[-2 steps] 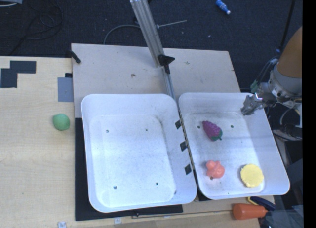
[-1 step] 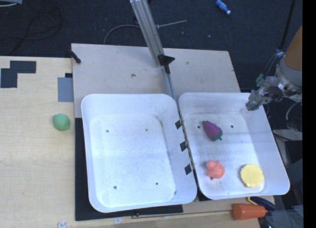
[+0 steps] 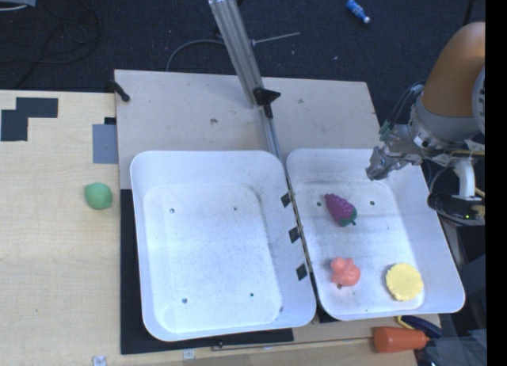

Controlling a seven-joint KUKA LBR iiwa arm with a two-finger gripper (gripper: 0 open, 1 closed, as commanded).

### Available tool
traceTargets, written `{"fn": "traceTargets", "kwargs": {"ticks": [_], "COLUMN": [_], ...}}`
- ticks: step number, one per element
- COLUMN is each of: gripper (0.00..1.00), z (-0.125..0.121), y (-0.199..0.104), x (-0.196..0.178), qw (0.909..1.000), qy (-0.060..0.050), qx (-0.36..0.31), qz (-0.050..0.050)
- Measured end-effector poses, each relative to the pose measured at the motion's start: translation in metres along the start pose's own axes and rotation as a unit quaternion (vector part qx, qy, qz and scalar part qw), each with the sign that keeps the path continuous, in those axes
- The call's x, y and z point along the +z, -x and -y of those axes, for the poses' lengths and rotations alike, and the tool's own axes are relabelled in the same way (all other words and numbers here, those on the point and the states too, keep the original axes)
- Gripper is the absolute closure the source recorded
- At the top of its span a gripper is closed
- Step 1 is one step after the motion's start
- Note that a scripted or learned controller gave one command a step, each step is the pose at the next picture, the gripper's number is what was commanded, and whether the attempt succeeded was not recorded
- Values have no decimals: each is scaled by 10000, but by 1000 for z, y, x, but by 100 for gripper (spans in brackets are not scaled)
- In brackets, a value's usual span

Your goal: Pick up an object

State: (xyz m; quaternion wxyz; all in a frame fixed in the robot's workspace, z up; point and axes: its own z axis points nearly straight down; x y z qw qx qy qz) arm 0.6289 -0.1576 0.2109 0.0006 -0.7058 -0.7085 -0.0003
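Note:
The right bin [image 3: 428, 234] holds three toys: a purple grape bunch [image 3: 341, 209] near its middle, an orange-pink piece [image 3: 345, 272] toward the front, and a yellow round piece [image 3: 404, 281] at the front right. My gripper [image 3: 378, 168] hangs over the bin's far right part, up and to the right of the grapes and apart from them. Nothing shows between its fingers.
The left bin [image 3: 158, 190] stands beside the right one. A green ball [image 3: 98, 196] lies on the wooden bench to the left. An orange object [image 3: 400, 339] lies in front of the right bin. A metal rail [image 3: 242, 47] slants up behind the bins.

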Motion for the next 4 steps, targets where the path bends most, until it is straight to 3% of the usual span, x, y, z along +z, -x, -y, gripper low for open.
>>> {"fn": "traceTargets", "kwargs": {"ticks": [2, 4], "gripper": [100, 100], "z": [5, -7], "y": [-104, -203], "x": [-23, -32], "qw": [10000, 10000], "qy": [3, 2], "qx": [3, 7], "qz": [4, 4]}}
